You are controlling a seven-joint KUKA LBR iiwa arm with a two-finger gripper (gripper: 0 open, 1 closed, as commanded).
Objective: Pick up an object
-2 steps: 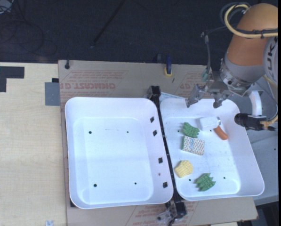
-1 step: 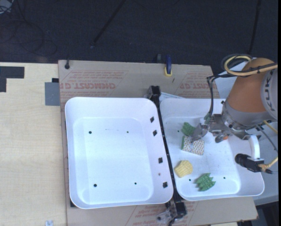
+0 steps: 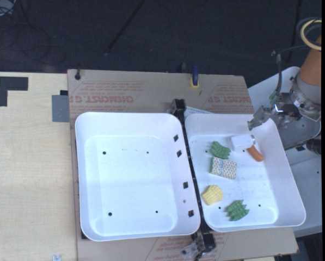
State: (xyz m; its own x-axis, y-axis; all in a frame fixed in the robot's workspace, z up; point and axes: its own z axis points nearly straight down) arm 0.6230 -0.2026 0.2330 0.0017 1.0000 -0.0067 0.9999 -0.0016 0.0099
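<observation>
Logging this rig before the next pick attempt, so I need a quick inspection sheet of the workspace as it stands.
Surface: two white bins on brown cardboard; left bin, right bin.
Job's things: in the right bin, green piece, white block, orange piece, patterned square, yellow piece, second green piece.
Clutter: nothing seen.
Grippers: claw at the right bin's far right corner, holding nothing visible.
Cables: dark cables behind the bench, far left.
Surroundings: pale wooden bench, dark background.
</observation>
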